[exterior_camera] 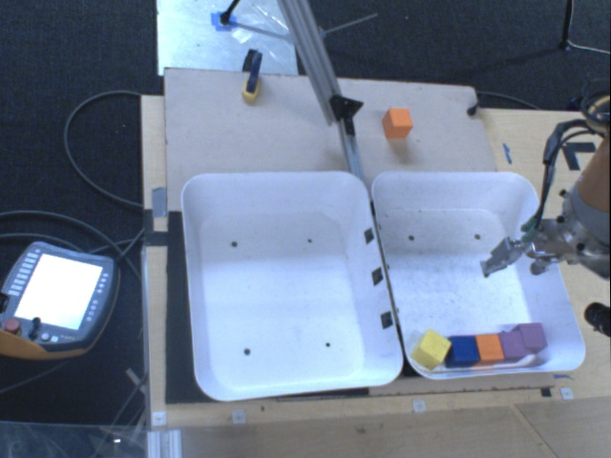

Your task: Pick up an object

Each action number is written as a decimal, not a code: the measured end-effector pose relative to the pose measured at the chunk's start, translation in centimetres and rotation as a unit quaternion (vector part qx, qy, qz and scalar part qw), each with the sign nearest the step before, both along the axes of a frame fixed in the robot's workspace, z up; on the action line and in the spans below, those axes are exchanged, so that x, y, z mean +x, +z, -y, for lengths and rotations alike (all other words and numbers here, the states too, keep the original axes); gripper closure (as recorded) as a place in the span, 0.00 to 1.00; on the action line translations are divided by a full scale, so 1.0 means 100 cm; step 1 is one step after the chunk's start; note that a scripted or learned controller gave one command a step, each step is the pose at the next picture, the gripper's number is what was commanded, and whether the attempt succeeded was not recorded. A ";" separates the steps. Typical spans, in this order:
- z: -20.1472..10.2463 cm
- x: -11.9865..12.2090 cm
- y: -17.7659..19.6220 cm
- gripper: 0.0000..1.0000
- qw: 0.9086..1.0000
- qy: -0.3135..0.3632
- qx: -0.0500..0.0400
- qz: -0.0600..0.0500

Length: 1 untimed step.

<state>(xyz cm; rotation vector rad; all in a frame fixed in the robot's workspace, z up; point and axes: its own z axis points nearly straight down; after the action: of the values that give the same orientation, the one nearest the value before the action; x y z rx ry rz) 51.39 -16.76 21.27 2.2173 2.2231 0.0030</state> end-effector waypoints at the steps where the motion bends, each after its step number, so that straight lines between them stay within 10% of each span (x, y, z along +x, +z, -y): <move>1: -0.020 -0.002 -0.126 0.00 1.000 0.000 0.001 -0.003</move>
<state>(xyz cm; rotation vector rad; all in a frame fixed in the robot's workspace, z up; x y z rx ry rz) 51.24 -14.73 8.67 2.2210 2.2259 -0.0016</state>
